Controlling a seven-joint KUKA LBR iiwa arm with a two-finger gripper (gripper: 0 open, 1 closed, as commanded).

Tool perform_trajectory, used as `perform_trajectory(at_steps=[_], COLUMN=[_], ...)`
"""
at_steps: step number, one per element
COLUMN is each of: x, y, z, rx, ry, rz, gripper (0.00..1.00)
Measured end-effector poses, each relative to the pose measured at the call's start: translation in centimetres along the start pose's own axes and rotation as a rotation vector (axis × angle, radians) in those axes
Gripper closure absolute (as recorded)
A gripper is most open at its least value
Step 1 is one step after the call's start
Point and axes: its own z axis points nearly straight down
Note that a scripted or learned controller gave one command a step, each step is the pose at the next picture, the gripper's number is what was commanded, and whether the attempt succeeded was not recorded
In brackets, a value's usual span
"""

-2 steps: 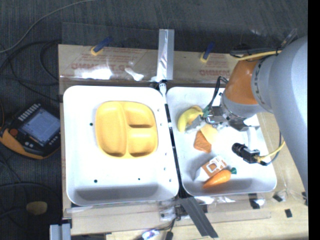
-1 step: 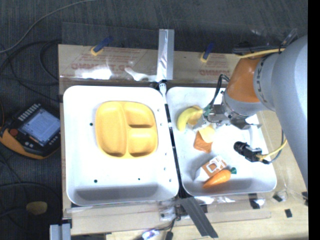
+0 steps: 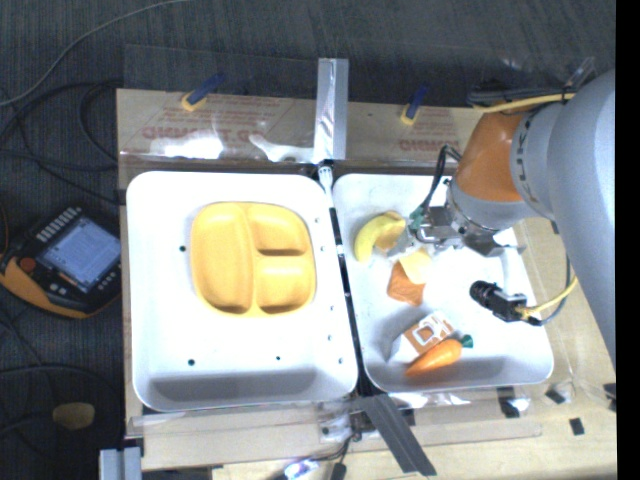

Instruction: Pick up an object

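Two bins: shallow and white, side by side, with their inner rims touching along the middle.
Far left: a handheld control unit (image 3: 72,258) with a screen lies on the dark floor, well apart from the bench.
Left bin (image 3: 150,348): holds one yellow tray (image 3: 253,258) with three compartments, and nothing lies in them.
Open room, left: there is bare white floor all around the tray, widest along the near edge.
Writing: the clear sheet (image 3: 180,128) behind the bins carries reddish letters, too faint to read.
Right bin (image 3: 520,353): holds a banana (image 3: 378,234), an orange wedge (image 3: 405,283), a small carton (image 3: 425,333) and a carrot (image 3: 436,357).
Banana: near the left wall, in the far part.
Wedge: just below the banana.
Carton and carrot: touching, near the front wall. The print on the carton is too small to read.
Open room, right: the near right corner is bare.
Gripper (image 3: 425,230): low, just beside the banana's right end. I cannot tell if it is open or closed.
Arm (image 3: 560,158): comes in from the right over the far rim.
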Motion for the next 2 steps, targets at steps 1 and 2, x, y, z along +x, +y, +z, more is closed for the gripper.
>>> perform_trajectory(at_steps=[1,2], x=[3.4,5.1], y=[0.6,-0.5], z=[-7.7,-7.6], rx=[0.008,0.010], ry=[0.005,0.007], rz=[0.017,0.133], gripper=[1.00,1.00])
